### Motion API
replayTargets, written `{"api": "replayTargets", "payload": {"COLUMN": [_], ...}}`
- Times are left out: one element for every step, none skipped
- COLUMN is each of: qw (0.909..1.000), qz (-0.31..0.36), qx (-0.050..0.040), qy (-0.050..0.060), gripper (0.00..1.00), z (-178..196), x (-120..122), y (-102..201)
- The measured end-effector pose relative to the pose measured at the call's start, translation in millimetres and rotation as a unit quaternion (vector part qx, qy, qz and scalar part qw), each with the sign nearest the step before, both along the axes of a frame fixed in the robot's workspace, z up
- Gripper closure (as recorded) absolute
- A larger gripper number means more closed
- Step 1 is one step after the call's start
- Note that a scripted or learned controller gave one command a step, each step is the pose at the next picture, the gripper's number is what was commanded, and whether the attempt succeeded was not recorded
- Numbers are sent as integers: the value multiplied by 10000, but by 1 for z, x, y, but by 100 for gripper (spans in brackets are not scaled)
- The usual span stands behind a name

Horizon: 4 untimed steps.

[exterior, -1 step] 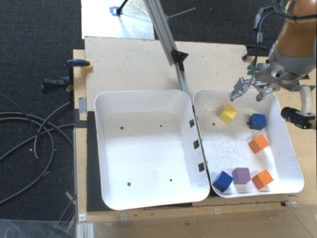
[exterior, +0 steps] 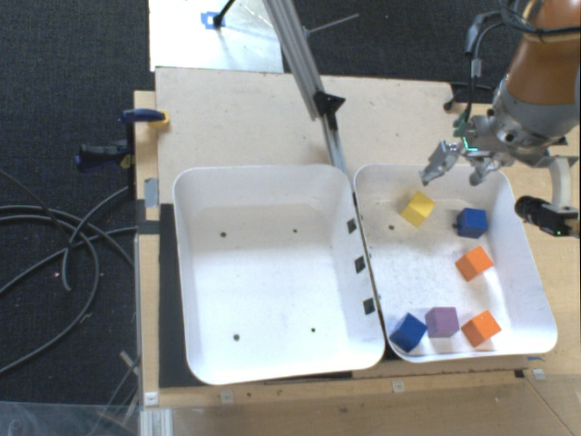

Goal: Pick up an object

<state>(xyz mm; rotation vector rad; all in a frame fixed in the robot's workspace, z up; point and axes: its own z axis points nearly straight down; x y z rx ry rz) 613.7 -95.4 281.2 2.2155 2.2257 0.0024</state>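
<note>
Two white bins sat side by side on the bench; the left bin [exterior: 263, 271] held only dark specks. The right bin [exterior: 522, 243] held six blocks. The arm [exterior: 540, 62] reached in from the right, its gripper [exterior: 460, 163] spread open over the bin's far edge, gripping nothing. Yellow block [exterior: 418, 208] lay just below it, blue block [exterior: 471, 222] beside. Orange block [exterior: 473, 263] mid-bin; dark blue block [exterior: 408, 331], purple block [exterior: 442, 322], second orange block [exterior: 481, 329] along the near wall.

Six blocks [exterior: 442, 321] — two bins [exterior: 272, 271]
</note>
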Motion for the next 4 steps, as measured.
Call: {"api": "replayTargets", "payload": {"qw": [10000, 10000, 10000, 10000], "qz": [-16, -13, -27, -2], "qx": [-6, 0, -18, -5], "qy": [32, 34, -31, -21], "gripper": [0, 0, 0, 0], "z": [-102, -195, -106, -175], "x": [35, 43, 9, 46], "y": [-25, -34, -60, -50]}}
